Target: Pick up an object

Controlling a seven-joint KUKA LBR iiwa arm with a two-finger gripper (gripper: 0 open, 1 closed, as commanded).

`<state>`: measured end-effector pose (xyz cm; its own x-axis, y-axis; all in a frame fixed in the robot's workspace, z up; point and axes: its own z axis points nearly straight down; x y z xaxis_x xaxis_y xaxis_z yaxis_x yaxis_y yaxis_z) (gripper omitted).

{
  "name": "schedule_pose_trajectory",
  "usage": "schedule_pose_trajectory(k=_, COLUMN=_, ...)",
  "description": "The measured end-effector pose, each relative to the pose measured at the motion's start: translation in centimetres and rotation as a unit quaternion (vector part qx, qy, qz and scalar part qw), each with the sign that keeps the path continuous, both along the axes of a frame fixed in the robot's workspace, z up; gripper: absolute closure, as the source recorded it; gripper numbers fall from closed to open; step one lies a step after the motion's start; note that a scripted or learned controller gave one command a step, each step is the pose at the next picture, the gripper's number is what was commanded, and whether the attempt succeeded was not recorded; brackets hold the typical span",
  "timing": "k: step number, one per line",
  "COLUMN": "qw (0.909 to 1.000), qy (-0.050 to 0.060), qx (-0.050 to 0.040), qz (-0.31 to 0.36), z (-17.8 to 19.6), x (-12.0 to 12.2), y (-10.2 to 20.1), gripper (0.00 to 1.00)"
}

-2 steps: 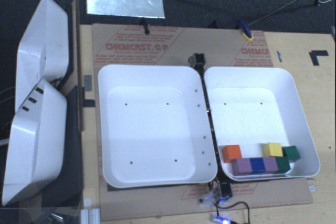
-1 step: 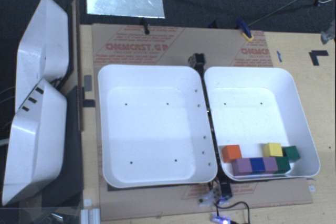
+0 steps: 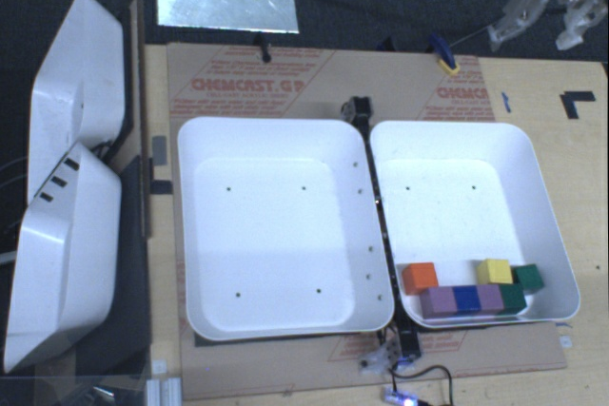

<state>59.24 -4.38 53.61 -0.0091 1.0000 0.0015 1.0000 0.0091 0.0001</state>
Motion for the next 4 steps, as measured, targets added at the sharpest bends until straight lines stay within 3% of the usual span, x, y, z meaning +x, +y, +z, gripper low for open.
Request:
schedule_pose_trajectory(k=1, qw=1.0, qy=-0.001, qx=-0.0009, qz=-0.004, z=1.2, x=-0.1, y=-0.5, gripper=1.0)
schedule_pose_trajectory(k=2, qw=1.0, qy=0.006, qx=-0.0008, qz=-0.005, z=-27.7, x=-5.0, y=0.7, gripper=1.0)
schedule_pose_trajectory(k=3, qw=1.0, qy=0.001, qx=0.0003, qz=0.0, z=-29.3, x=-1.6, y=12.0, gripper=1.0)
schedule_pose_trajectory(k=4, qw=1.0, qy=0.0, qx=-0.0006, qz=-0.005, z=-29.2, x=-1.6, y=11.5, gripper=0.0)
